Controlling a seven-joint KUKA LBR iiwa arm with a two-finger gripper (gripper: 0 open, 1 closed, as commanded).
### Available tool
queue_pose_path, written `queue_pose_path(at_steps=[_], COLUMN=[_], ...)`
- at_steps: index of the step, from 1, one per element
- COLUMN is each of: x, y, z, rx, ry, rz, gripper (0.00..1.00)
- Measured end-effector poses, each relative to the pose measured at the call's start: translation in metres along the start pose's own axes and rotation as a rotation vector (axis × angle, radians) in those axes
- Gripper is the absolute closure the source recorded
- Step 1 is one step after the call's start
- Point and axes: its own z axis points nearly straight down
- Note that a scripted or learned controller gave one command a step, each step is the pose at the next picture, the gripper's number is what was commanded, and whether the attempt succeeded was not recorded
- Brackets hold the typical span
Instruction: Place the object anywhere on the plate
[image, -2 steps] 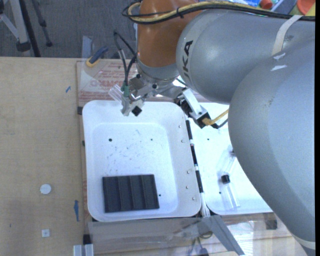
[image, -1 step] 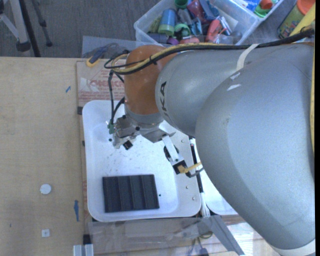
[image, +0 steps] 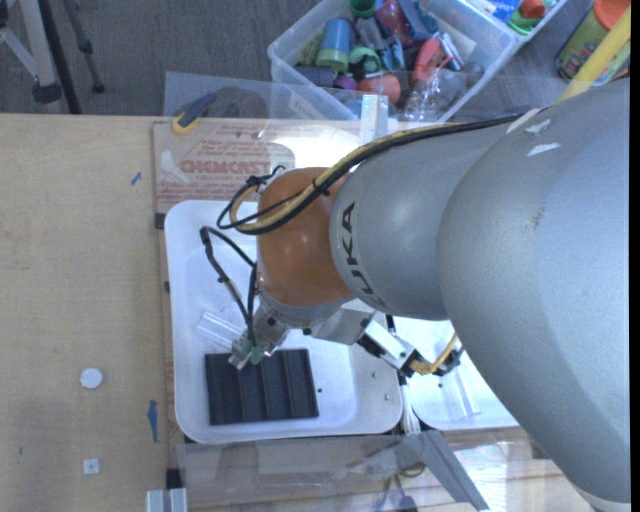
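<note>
The gripper (image: 245, 352) hung at the 11 o'clock corner of the dark ribbed plate (image: 264, 392), which lay at 6 o'clock in the left bin (image: 183, 262). Something small and green (image: 254, 350) showed at its tip, probably the object. Whether the gripper was open or closed on it, I could not tell. It seemed light and stiff, best pinched across its middle. A clear plastic piece (image: 213, 325) lay near at 10 o'clock, and loose cables (image: 222, 262) hung above.

A robotics lab: wooden bench (image: 70, 260), white bin (image: 190, 300), tub of toys (image: 400, 50).
</note>
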Motion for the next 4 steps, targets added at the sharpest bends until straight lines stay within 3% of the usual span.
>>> queue_pose_path(at_steps=[1,2,3,4], x=[0.001,0.018,0.014,0.014], y=[0.005,-0.022,-0.037,-0.041], z=[-0.094,0.020,-0.225,-0.080], rx=[-0.004,-0.020,-0.005,-0.002], ry=[-0.003,-0.008,-0.005,-0.002], rz=[-0.001,0.266,-0.043,-0.135], gripper=[1.00,1.00,1.00,1.00])
